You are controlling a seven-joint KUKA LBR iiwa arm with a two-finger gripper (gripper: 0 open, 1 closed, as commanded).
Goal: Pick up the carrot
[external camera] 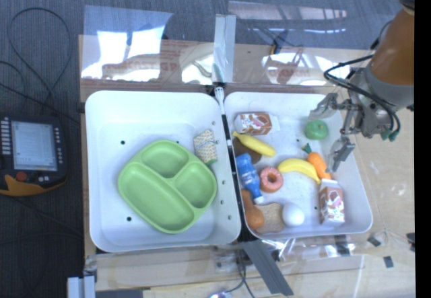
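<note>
Your landmark is the right bin (pixel 360 185), and your biggest risk sits in its crowd: the carrot (pixel 316 163) lies near the bin's right wall, wedged against the yellow banana (pixel 298 167) on its inner side and with the small carton (pixel 331 202) just below it toward the bin's front. Come down a touch off and you'll likely pinch the banana instead, or shove the carrot under it. The gripper (pixel 337 132) hangs over the bin's upper right, fingers spread apart and holding nothing, one finger tip low and close to the carrot's top end, so a slanted approach could knock it sideways. The green ball (pixel 316 130) sits just above the carrot toward the bin's back and may roll if clipped. Further inside the bin you've got the donut (pixel 271 179), the blue bottle (pixel 247 174) and the white egg (pixel 293 215), all out of your line. Left of the bin, the green plate (pixel 168 185) is no concern.
</note>
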